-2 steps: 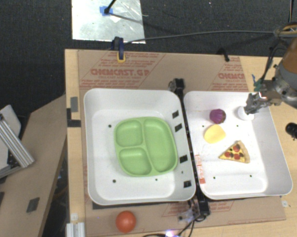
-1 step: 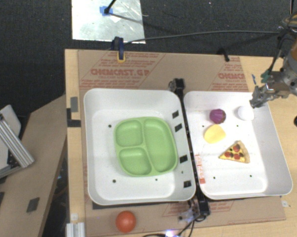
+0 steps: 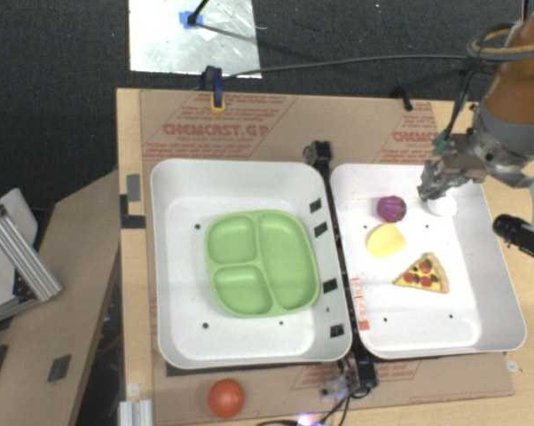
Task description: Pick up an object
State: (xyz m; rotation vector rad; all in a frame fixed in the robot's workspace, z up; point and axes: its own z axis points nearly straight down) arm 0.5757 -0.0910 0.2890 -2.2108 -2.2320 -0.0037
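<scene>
Gripper (image 3: pixel 439 187) lowered over right bin's (image 3: pixel 480 327) far corner, touching a white object (image 3: pixel 443 207); finger state indeterminable. Purple ball (image 3: pixel 391 208) just beside; yellow piece (image 3: pixel 385 240) and pizza slice (image 3: pixel 423 273) nearer the camera, spaced for separate grasps.

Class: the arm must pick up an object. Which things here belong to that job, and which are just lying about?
Job:
gripper
purple ball
yellow piece
pizza slice toy
right bin

Lying about:
green divided tray
left bin
orange ball
</scene>
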